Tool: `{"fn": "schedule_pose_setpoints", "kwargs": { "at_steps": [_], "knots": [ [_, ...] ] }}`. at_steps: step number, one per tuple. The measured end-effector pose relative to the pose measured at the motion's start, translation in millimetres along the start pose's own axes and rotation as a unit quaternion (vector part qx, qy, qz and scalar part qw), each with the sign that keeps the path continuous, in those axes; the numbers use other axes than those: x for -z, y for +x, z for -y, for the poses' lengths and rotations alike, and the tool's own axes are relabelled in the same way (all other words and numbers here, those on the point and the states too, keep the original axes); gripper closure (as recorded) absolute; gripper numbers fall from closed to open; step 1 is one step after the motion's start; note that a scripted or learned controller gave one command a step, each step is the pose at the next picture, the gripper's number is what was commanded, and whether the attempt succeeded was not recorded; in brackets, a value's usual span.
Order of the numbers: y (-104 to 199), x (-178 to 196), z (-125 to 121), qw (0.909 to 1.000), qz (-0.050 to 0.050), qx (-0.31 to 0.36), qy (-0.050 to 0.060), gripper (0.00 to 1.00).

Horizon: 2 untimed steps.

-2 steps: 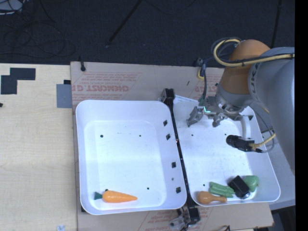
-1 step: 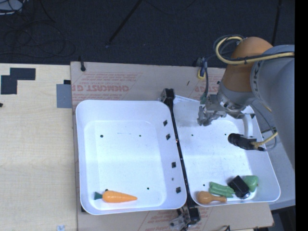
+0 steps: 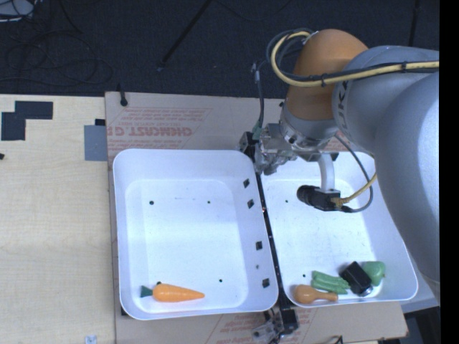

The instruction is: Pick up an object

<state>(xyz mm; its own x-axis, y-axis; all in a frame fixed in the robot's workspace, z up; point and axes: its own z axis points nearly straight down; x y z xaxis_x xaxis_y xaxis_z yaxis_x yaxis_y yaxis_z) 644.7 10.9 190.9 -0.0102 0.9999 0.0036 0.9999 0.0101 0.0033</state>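
From the camera view, you have the gripper [image 3: 269, 155] up at the far end of the bench, over the seam where the left bin [image 3: 129, 192] meets the right bin [image 3: 391, 235]. It is seen from above and crowded by the wrist, so you cannot tell whether it is apart or together. Nothing shows in its grasp.

Everything you could pick lies at the near end, well away from the gripper. The carrot [image 3: 176, 292] lies alone in the left bin, flat along the near wall with its tip pointing right. With open floor on its far side, it looks like the easier take.

The right bin's pieces are huddled in the near corner, probably settled there against the walls. An orange pear [image 3: 313, 294] lies just beside a green pod [image 3: 330, 282]. A black block [image 3: 356, 278] rests against the pod and a second green piece [image 3: 374, 269]. A descent there would likely nudge a neighbour or catch the wall.

You are probably between tries, so choose a target before lowering.
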Motion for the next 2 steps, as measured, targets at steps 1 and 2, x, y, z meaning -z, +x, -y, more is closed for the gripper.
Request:
{"fn": "schedule_pose_setpoints", "kwargs": {
  "at_steps": [1, 2],
  "knots": [
    [-8, 181, -1, 1.0, 0.002, -0.004, -0.006, 1.0],
    [-32, 225, 61, 1.0, 0.002, -0.006, 0.002, 1.0]
  ]
}}
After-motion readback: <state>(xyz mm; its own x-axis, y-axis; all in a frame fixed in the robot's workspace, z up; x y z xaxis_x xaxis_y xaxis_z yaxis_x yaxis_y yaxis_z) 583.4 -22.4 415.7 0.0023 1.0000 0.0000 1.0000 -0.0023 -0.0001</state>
